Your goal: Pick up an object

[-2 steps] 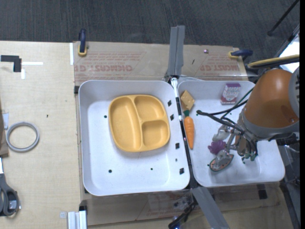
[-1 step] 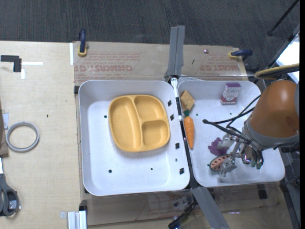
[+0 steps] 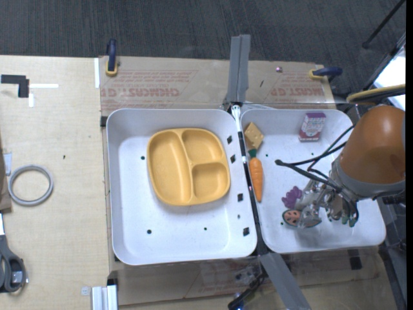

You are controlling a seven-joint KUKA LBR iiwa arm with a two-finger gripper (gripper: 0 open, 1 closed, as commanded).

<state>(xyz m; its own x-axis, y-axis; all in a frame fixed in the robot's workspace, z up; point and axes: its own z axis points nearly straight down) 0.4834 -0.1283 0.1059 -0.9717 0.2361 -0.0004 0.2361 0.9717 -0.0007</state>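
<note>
In the right bin [image 3: 361, 237] my gripper [image 3: 310, 213] hangs low near the front, reaching in from the right under the orange wrist band. Just left of it lie a purple grape bunch [image 3: 292, 197] and a small round toy [image 3: 292, 217] with red and green on it, touching or very close to the fingertips. An orange carrot [image 3: 256, 177] lies along the bin's left wall, a tan cracker-like block [image 3: 253, 135] sits behind it, and a small purple-and-white packet [image 3: 313, 126] rests at the back.
The left bin [image 3: 129, 231] holds a yellow divided plate [image 3: 188, 165]. Black cables [image 3: 303, 168] trail from the wrist across the right bin. A roll of tape [image 3: 28, 185] and scissors [image 3: 10, 271] lie on the bench at far left.
</note>
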